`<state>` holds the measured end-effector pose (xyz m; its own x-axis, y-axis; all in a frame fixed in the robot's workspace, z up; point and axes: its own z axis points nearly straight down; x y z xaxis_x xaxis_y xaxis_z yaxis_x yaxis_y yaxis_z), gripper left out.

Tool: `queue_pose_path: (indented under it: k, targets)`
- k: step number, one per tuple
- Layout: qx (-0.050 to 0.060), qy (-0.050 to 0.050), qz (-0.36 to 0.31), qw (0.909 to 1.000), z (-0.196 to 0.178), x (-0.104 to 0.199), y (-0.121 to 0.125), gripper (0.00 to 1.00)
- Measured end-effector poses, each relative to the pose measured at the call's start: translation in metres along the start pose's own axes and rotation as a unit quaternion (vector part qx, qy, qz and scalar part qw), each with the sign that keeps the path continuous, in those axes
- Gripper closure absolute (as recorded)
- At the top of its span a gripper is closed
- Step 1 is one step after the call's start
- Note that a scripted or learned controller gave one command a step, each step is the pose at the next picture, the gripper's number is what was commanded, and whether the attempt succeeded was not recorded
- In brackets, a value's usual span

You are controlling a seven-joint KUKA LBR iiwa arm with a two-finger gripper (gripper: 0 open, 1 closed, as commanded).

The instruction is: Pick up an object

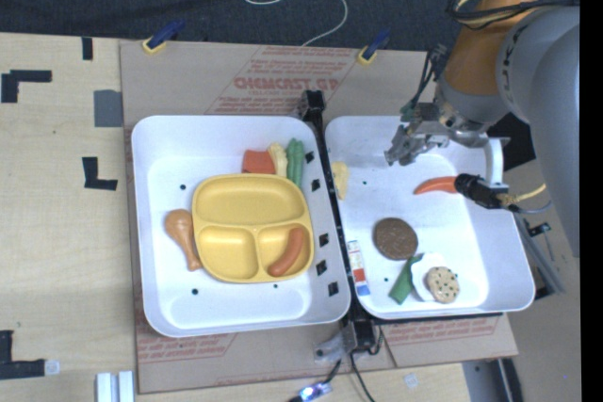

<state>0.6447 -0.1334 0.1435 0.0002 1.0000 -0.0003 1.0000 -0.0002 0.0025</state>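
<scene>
My gripper point(403, 152) hangs over the back part of the right bin point(499, 245), above bare white floor, with nothing visibly held. An orange chili-shaped piece point(434, 186) lies just right of and in front of it. Further forward are a brown round patty point(396, 238), a green pod point(404, 281) and a chocolate-chip cookie point(440, 283). A small yellow piece point(339, 178) rests against the bin's left wall.
The left bin point(155, 278) holds a yellow divided plate point(236, 202) with a sausage point(290, 251) in one compartment. A drumstick point(181, 235) lies to its left. Red, yellow and green food pieces point(279, 159) sit behind it. A small carton point(355, 261) lies by the divider.
</scene>
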Motion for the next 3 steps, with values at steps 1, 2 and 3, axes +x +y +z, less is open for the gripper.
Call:
queue_pose_path:
  k: [1, 2, 3]
  targets:
    - [-0.001, 0.0, -0.001, 1.0, -0.043, 0.0, 0.004, 1.0]
    - [0.001, 0.0, -0.001, 1.0, -0.083, 0.0, 0.005, 1.0]
    - [0.002, 0.001, -0.002, 1.0, -0.075, 0.046, -0.017, 1.0]
